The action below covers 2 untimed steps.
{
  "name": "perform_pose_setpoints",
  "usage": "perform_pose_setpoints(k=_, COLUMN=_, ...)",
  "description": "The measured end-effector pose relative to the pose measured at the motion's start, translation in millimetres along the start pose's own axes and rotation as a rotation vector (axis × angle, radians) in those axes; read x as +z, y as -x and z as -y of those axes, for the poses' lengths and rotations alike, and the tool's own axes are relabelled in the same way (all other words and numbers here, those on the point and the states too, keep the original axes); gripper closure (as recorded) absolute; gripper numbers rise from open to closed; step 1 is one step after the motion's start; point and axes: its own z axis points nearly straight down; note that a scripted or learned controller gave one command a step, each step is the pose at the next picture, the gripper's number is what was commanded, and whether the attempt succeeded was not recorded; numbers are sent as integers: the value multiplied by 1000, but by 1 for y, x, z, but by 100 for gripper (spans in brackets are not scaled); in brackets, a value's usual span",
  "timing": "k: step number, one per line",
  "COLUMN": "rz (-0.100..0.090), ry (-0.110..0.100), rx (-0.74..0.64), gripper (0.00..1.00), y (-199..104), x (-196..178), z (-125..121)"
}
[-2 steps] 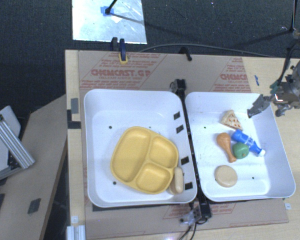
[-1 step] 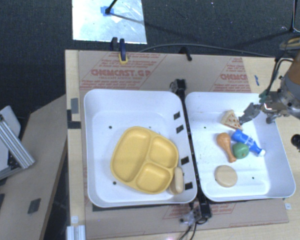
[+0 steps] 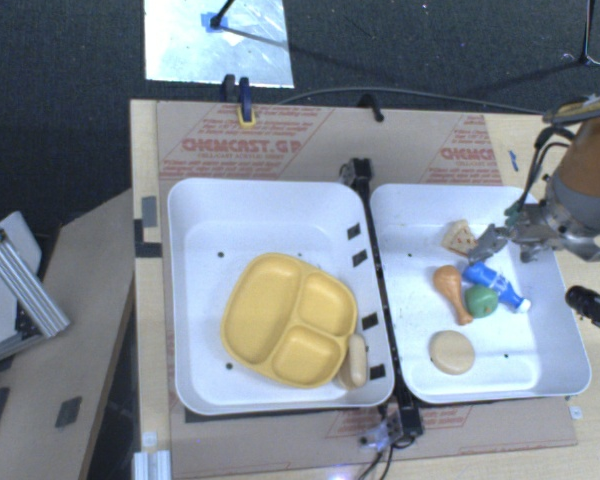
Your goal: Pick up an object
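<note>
hand [image 3: 508, 236] over the right bin [image 3: 560, 368] above the blue bottle [image 3: 496, 285]; its grip state unclear

A yellow divided tray [image 3: 285, 323] in a white bin [image 3: 195, 268]; a blue bottle [image 3: 495, 283], green ball [image 3: 481, 302], tan disc [image 3: 451, 352].

Bare floor of right bin [image 3: 540, 363] beyond clustered toys [image 3: 472, 296].

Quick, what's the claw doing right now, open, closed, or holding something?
Claw: over the right bin near the blue bottle; open or closed cannot be told.
</note>
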Motion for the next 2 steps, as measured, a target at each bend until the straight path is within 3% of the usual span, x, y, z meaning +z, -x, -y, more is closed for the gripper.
perform_pose_setpoints(k=1, rz=0, ry=0, rx=-1, gripper=0, y=-2, x=43, z=-5)
perform_pose_setpoints(k=2, rz=1, ry=6, rx=-1, gripper=100, y=-2, x=30, z=-6)
